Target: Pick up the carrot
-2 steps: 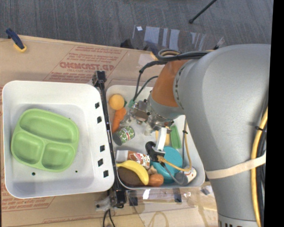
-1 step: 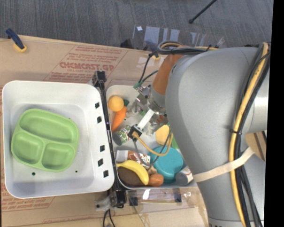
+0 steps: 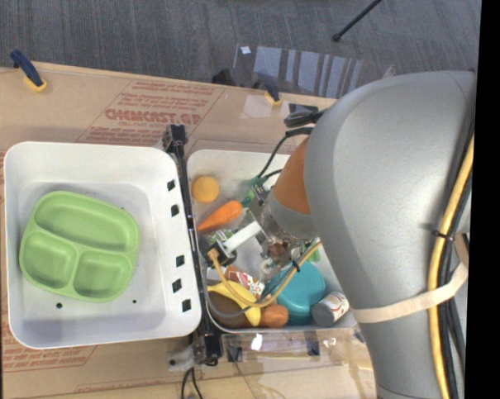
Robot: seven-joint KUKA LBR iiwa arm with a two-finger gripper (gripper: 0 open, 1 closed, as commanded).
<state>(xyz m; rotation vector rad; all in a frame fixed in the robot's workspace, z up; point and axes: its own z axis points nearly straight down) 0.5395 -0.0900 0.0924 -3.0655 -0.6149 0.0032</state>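
The carrot (image 3: pixel 220 216) is lying in the right bin (image 3: pixel 235 157), close to its left wall and towards the far left corner, just nearer than a yellow ball (image 3: pixel 205 188). Its narrow tip is pointing at the wall. The gripper (image 3: pixel 273 252) is hanging over the middle of that bin, beside the carrot's thick end and not over it, and whether it is released or clenched cannot be told from here (the wrist is hiding it). The step in hand is looking like the approach. To do it well, the arm should be shifting towards the left wall, centring over the carrot's thicker half and closing across its width. It should be keeping clear of the ball and of the banana (image 3: pixel 233 293) heaped at the bin's near edge.
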